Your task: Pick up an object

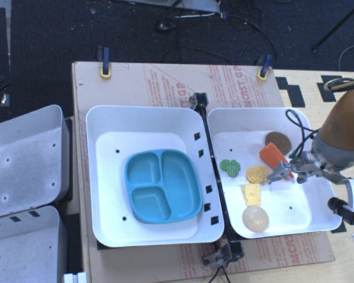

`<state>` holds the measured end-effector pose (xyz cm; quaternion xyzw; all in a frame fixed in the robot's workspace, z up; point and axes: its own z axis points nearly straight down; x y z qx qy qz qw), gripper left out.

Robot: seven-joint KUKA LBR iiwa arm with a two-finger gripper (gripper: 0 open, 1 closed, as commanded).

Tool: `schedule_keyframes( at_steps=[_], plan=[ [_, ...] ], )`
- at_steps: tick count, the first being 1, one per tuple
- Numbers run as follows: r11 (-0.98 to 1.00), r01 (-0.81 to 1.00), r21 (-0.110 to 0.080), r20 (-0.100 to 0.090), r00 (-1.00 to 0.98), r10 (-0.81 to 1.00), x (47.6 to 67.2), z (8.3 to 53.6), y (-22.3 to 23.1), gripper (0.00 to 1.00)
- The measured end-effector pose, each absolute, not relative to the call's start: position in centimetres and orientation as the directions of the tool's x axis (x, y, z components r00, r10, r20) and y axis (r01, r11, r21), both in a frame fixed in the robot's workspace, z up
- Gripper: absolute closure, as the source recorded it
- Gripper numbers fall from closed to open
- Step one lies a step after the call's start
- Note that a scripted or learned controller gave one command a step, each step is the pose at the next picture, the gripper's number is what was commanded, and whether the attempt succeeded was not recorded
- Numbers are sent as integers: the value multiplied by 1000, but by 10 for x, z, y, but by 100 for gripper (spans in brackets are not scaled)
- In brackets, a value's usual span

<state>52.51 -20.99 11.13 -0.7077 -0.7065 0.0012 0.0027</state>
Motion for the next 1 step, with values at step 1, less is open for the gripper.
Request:
schedule_keyframes(
  at_steps=[1],
  plan=[
    [-1, 1000, -2, 1, 1, 1000, 525, 91, -209, 0]
  ],
)
